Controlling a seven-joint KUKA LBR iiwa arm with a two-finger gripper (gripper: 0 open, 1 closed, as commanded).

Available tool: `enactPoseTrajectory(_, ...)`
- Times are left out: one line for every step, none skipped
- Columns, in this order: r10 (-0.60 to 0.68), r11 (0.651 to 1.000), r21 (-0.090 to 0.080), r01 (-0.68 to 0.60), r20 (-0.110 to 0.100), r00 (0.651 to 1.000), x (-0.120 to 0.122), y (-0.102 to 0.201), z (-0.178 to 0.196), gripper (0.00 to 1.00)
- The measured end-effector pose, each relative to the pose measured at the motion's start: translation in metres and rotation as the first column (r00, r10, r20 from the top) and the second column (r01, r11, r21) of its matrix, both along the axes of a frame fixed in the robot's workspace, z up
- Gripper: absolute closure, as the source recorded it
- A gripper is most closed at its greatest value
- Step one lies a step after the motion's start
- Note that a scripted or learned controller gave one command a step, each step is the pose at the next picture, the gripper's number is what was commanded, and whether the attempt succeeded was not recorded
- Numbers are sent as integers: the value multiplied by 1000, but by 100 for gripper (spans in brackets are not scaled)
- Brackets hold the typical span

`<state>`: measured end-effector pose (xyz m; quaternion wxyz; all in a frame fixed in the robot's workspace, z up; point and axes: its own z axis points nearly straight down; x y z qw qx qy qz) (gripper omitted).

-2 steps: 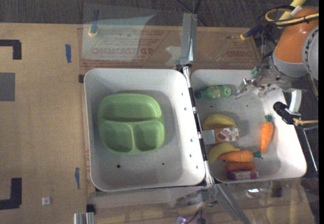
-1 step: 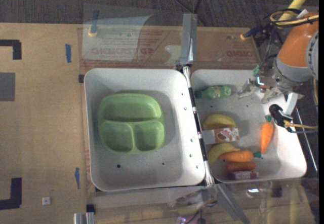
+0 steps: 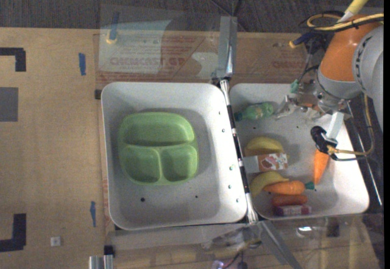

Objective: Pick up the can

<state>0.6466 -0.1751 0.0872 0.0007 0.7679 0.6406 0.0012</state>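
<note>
Approach step. Grey arm's metal two-finger gripper point(image 3: 300, 105) hovers over right white bin point(image 3: 356, 198); claw state: cannot tell. Likely can, green cylinder lying on side point(image 3: 255, 111), near gripper, apart. Next: shift over it, descend, clamp.

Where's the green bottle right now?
The green bottle lies on its side at the far left of the right bin, close to the divider, just above the upper banana and left of the gripper.
</note>
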Motion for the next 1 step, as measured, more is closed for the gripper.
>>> enactPoseTrajectory(-76, 997, 16, 76, -13, 997, 23, -32, 0, 0)
